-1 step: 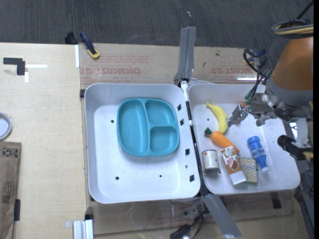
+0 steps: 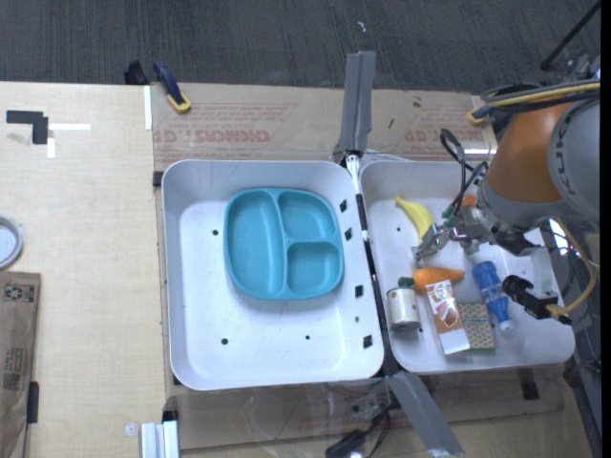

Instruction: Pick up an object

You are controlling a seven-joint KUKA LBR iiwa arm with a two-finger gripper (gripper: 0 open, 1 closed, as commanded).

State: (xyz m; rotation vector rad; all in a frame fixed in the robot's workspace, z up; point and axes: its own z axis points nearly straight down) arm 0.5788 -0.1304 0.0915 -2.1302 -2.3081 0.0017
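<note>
honestly, i cannot tell my claw's (image 2: pixel 431 244) state as it hovers in the right bin (image 2: pixel 554 356) between banana (image 2: pixel 416 215) and carrot (image 2: pixel 437 276). the banana looks light, smooth, rigid; i'd pinch across its middle.

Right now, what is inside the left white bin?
A teal divided plate with three compartments lies in the left bin. The bin floor under the plate is covered.

Turquoise divided plate (image 2: pixel 284 243); yellow banana (image 2: pixel 415 215); orange carrot (image 2: pixel 437 276); blue bottle (image 2: pixel 491 293); white bins (image 2: pixel 191 284); tan worktop (image 2: pixel 76 208).
</note>
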